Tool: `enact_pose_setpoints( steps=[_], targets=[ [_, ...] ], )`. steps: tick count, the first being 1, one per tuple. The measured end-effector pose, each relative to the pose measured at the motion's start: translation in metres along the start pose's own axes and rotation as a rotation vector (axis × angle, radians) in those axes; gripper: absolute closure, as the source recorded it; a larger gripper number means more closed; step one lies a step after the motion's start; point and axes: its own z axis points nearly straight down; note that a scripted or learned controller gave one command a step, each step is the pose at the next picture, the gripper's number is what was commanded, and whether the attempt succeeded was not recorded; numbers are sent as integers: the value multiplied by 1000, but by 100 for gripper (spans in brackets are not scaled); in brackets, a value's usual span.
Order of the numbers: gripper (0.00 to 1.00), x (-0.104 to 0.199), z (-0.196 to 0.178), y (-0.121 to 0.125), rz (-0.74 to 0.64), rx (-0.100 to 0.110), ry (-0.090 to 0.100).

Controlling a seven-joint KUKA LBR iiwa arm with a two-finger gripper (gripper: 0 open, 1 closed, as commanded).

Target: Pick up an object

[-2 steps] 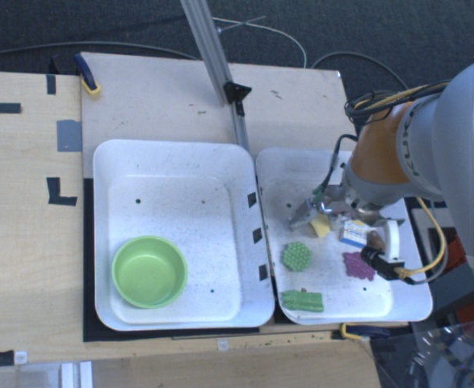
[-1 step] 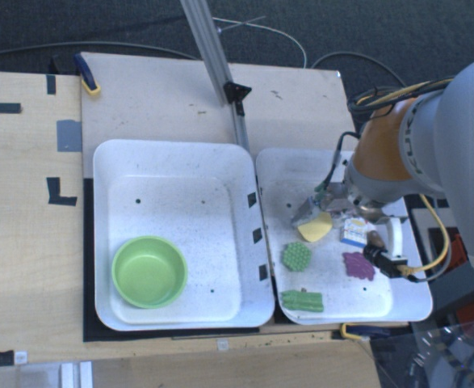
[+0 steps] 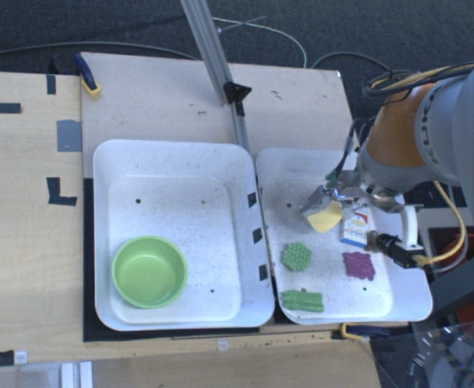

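Camera view checked from above, at a slant. Found gripper [image 3: 321, 207] low inside right bin [image 3: 301, 156], directly against the upper edge of a yellow object [image 3: 327, 219] near the bin's middle. Cannot tell whether open, closed or gripping: tips merge with the yellow object and the wrist housing.

Judged as the grasp step. To do it well: centre on the yellow object, close squarely across its narrow side, then lift straight up. Keep clear of the white and blue packet [image 3: 354, 231] lying just beside it on the right. Avoid dragging toward the purple piece [image 3: 358, 264] or the round green piece [image 3: 296, 256].

Hard to make out: contact between gripper and yellow object, the object's true shape, print on the packet. Right bin's far corner hidden under the arm [image 3: 414, 136].
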Motion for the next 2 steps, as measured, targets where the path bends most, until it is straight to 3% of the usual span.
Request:
enact_pose_setpoints(
  steps=[2],
  targets=[
    [100, 0, -116, 1, -1, -3, -1]
  ],
)
